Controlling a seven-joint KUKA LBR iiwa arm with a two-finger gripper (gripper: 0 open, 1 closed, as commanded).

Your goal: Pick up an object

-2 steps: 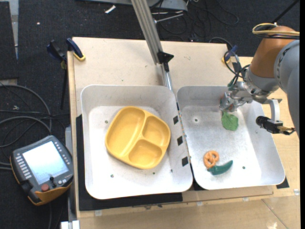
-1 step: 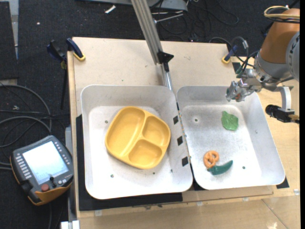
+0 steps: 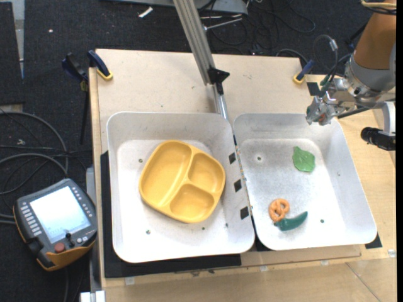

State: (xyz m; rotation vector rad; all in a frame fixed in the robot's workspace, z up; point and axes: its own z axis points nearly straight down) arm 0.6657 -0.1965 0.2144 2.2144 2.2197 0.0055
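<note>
Camera view, looking down at a slant: the desk (image 3: 157, 80) carries two white bins side by side. Left bin (image 3: 126, 137) holds a yellow divided plate (image 3: 182, 181). Right bin (image 3: 352, 194) holds a green leaf (image 3: 303, 160) near its far half, and closer to the front an orange pretzel (image 3: 278, 209) touching a dark green pepper (image 3: 292, 221) just beside it. The hand (image 3: 318, 115) hovers over the right bin's far rim, well apart from all three items, with nothing in it; whether it is apart or together cannot be told.
</note>
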